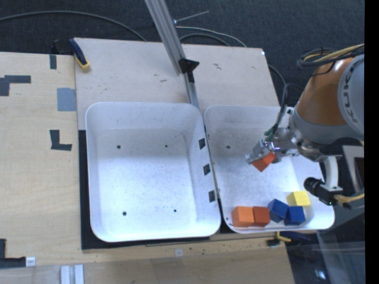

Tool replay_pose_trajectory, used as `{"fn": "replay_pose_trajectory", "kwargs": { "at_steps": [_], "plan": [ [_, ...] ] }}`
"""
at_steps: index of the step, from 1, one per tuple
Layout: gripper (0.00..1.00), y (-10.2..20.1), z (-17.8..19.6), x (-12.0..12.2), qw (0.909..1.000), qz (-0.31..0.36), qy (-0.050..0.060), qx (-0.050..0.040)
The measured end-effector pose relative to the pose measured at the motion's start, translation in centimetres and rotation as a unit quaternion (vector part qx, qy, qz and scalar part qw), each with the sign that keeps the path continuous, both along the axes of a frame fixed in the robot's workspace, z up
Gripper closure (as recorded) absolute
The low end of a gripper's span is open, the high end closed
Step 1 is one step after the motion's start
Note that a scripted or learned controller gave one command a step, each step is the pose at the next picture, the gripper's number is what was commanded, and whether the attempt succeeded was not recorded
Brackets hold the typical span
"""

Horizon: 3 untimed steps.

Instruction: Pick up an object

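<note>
My gripper [262,154] hangs over the middle of the right bin [237,123], reaching in from the right. A small orange-red block [262,163] sits between its fingertips, tilted, and looks lifted off the bin floor. Along the front edge of that bin lies a row of other blocks: an orange one [241,216], a red-orange one [260,215], two blue ones [277,207] [295,216] and a yellow one [299,199]. All of them lie apart from the gripper, below and to its right.
The left bin [95,158] stands beside the right one, sharing a raised middle wall. A slanted metal rail [166,28] crosses the bench at the back. Cables run along the dark floor behind the bench.
</note>
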<state>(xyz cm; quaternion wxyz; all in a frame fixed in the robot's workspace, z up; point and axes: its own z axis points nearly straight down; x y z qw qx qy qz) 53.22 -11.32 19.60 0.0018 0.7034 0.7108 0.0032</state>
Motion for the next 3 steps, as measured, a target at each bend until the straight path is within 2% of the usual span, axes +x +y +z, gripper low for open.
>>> {"fn": "replay_pose_trajectory", "kwargs": {
  "at_steps": [1, 2, 3],
  "plan": [
    [1.00, 4.2, -0.5, 3.0, 1.0000, -0.002, 0.004, 0.0000],
    [1.00, 11.2, -0.5, 1.9, 1.0000, -0.001, 0.006, 0.0001],
    [1.00, 16.9, -0.5, 1.0, 1.0000, -0.001, 0.006, 0.0000]
  ]
}}
